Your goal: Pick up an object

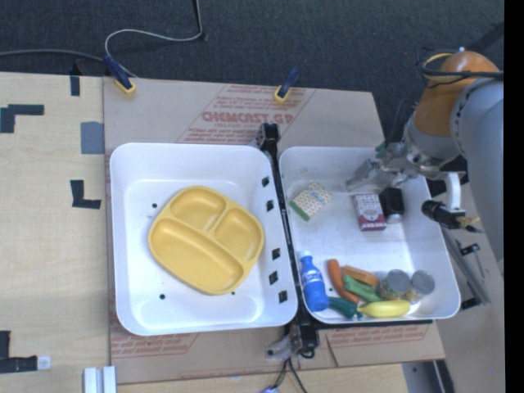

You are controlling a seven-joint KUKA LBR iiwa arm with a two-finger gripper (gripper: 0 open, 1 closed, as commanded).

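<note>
- Left bin [123,219]: holds one yellow tray [206,238], lying flat and broad. It is well apart from the arm and would probably be too wide for a grip; a try there would likely slip off its rim.
- Packet [310,200]: lies flat in the right bin [327,166], near the centre wall. A thin, flat item may be pushed along the floor rather than lifted.
- Bottle [312,282]: on its side at the front-left corner, close to the wall. The wall could block one side of a grip, and the round body may roll.
- Front heap [372,289]: carrot, green pieces, banana and cans touching one another. A descent here risks taking two items or wedging between them.
- Box [370,211]: the likeliest pick, lying just below the jaws with a black item [391,201] touching its right side. The neighbour could foul the closing or get dragged along.
- Jaws: poised over the rear of the right bin, above the box; I cannot tell how they are set, and nothing is seen held.
- Arm [458,113]: it overhangs the right wall, so a low pass could knock the bin.
</note>
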